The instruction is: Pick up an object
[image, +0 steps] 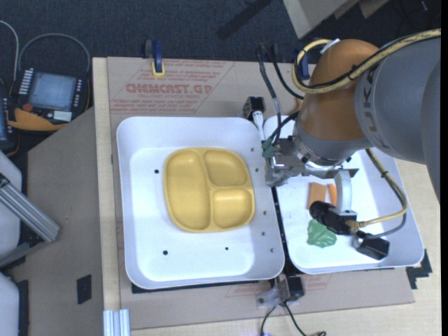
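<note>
My gripper point(281, 168) hangs low over the left side of the right bin point(392, 256), close to the wall shared with the left bin; the orange wrist hides most of it. An orange carrot-like piece point(320, 190) lies in the right bin just to the right of the gripper. Below that rests a crumpled green leafy piece point(320, 235). In the left bin point(140, 208) sits a yellow divided plate point(208, 187), to the left of the gripper. I see nothing held in the gripper.
The arm's large grey and orange body covers the upper part of the right bin. Both bins rest on a cardboard sheet point(182, 82). A handheld controller point(49, 96) lies off the bench at upper left.
</note>
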You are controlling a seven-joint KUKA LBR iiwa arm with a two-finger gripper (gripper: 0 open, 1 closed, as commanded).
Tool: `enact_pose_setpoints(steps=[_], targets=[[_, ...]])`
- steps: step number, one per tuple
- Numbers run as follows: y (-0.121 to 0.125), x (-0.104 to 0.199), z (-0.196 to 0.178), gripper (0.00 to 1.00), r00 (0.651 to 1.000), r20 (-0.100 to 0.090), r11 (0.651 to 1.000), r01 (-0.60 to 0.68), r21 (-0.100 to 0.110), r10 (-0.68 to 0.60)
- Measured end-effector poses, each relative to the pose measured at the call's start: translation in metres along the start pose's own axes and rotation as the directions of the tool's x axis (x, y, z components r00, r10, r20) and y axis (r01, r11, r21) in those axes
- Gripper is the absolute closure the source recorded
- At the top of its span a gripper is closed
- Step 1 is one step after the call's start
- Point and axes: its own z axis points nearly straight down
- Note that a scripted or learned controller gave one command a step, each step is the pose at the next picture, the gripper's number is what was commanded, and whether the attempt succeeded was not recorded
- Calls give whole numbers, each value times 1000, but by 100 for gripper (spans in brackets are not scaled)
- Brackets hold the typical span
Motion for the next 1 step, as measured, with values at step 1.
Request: enact_pose_setpoints(steps=[1], targets=[[-9,48,2,100,1000,0,1000,0,0,0]])
